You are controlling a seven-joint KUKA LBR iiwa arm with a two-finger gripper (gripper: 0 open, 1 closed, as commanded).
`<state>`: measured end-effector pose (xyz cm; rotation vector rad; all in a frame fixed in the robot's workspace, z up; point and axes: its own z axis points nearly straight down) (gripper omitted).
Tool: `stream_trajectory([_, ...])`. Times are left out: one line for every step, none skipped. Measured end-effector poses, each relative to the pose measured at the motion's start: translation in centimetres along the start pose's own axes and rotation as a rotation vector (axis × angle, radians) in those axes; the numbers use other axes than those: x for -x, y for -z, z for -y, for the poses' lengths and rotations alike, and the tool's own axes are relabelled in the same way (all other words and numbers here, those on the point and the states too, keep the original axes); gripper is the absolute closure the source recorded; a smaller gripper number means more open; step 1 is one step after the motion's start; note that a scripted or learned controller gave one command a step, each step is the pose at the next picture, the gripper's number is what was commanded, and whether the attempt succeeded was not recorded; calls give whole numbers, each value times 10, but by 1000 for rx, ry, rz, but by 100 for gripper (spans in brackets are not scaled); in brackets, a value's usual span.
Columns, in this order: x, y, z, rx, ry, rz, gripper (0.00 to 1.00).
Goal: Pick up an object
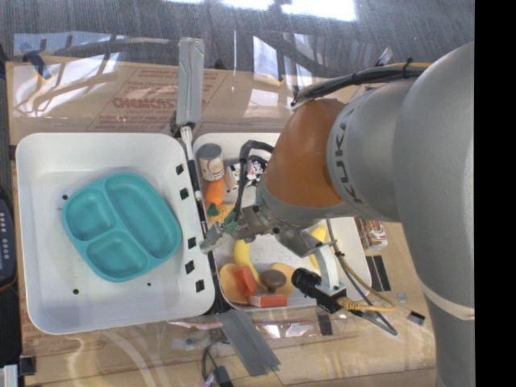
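The grey arm with its orange band (302, 164) reaches in from the right and covers most of the right bin (211, 145). My gripper (228, 228) is low over that bin's left side, close to the divider, beside an orange carrot-shaped toy (214, 193) and just above a yellow banana (244, 255). Its fingertips are too small and cluttered to read. A small can (211, 162) stands at the bin's far end. Near the front lie a red block (247, 280), a brown round piece (273, 279) and a pink bar (268, 301) on a yellow-orange plate (229, 287).
The left bin (32, 216) holds a teal divided plate (121, 225). A grey bar (190, 79) runs back from the divider between the bins. Cables and a black connector (318, 287) hang off the wrist at the front right.
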<state>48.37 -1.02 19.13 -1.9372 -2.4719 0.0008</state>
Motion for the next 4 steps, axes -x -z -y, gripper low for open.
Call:
stream_trajectory([92, -53, 7, -7, -119, -1, 0])
stream_trajectory([88, -100, -10, -2, 339, -2, 0])
stream_trajectory([88, -90, -11, -2, 343, -2, 100])
stream_trajectory([30, 4, -71, 8, 299, 1, 100])
